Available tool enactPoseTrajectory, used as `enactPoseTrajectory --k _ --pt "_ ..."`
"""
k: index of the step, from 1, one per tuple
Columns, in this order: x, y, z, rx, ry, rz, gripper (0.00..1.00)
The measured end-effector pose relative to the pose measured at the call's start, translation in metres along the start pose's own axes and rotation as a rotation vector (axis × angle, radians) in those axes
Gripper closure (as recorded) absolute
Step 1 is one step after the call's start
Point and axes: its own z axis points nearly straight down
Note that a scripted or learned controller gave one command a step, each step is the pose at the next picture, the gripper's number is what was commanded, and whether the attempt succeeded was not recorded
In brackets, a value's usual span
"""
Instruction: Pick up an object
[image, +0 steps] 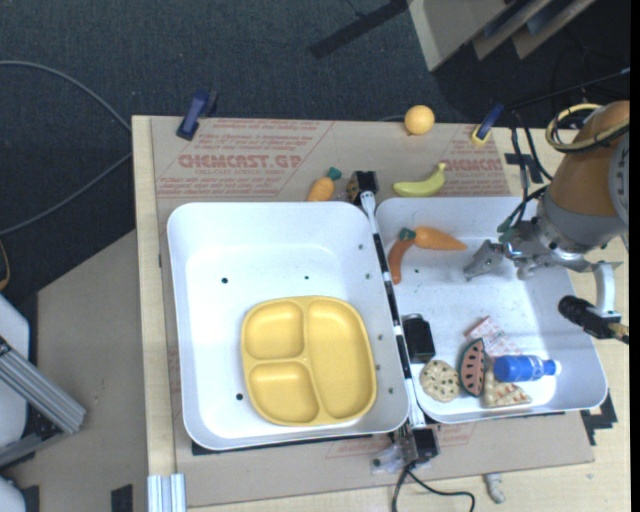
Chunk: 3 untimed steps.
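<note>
Nearest in the right-hand white bin (590, 380), cookie (438, 380), watermelon slice (472, 368) and blue-capped bottle (522, 369) clustered; farther up, orange toy carrot (436, 238) just beside the metal two-finger gripper (484, 262), apparently parted and empty — best lowered squarely astride the carrot before closing.

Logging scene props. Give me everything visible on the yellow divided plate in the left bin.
The yellow divided plate is a rounded-square tray, matte and plastic-looking, with three compartments: one tall section on the right side of the view, two smaller ones stacked on the left, split by raised ridges. All three look bare. It lies flat, right side up, slightly rotated, on the floor of the left bin, toward the bin's near right corner. It appears to touch only the bin floor. The gripper is over the other bin.
</note>
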Motion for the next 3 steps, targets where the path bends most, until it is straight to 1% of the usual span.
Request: enactPoseTrajectory --k 1,2,3 --pt "0.012 -0.102 -0.042 -0.001 0.001 0.000 0.00" --pt "0.049 -0.101 -0.001 0.001 0.003 -0.002 0.00" --pt "-0.026 -0.051 -0.039 -0.003 -0.001 0.000 0.00"
